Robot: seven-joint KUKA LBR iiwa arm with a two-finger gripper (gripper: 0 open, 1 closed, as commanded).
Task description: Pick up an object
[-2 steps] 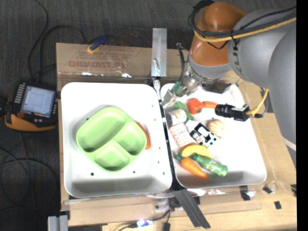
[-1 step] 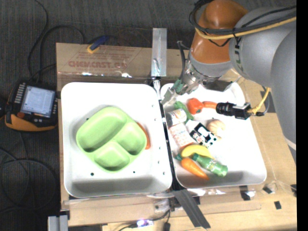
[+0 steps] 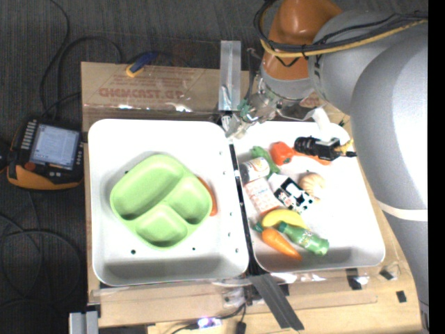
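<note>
Looking down on two shallow white bins side by side, we see the grey arm reach in from the right. Its tool hangs over the far end of the ridge where the two bins meet. From this angle we cannot tell whether the tool is released or clenched, and nothing visible is held in it.

The right bin holds a loose cluster of small things, all lying on the near side of the tool and slightly to its right. Closest, we judge, is a small printed carton, pink and white with a reddish label. It lies flat just beside the dividing ridge, its long axis running far to near, roughly along that ridge. A descent on it would need the tool to travel toward the near edge first.

Next to the carton are an orange vegetable with a green stalk, a black-and-white patterned block, a pale round bulb, a banana, a carrot and a green bottle. These sit close together, several touching.

The left bin holds a green divided tray.
</note>
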